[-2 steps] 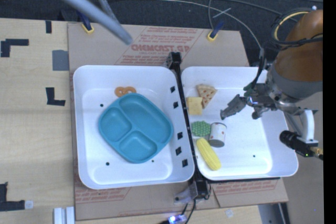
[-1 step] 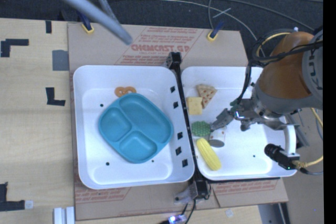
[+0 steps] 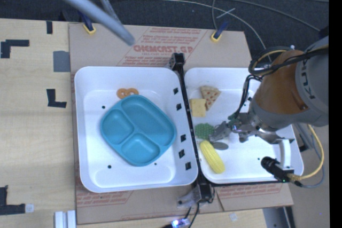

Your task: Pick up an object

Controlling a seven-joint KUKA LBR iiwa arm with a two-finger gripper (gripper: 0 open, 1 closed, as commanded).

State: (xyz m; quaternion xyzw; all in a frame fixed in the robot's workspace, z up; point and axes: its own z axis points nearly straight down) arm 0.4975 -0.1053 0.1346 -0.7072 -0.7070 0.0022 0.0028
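Two shallow white bins sit side by side on a cardboard sheet. One grey robot arm [image 3: 291, 91] with an orange band reaches in from the right, over the right bin [image 3: 240, 165]. The left bin [image 3: 88, 115] holds one blue divided plate [image 3: 138, 129] with three compartments and, just beyond it, one small pretzel [image 3: 127, 93]. The right bin holds four food items along its left side: one yellow corn cob [image 3: 212, 156] nearest the front, one green leafy piece [image 3: 203, 130] behind it, one yellow cheese block [image 3: 198, 107], and one tan cracker wedge [image 3: 210, 94] furthest back. The gripper [image 3: 222, 133] hangs low beside the green piece; its fingers look slightly spread, though the view is blurred, with nothing between them.
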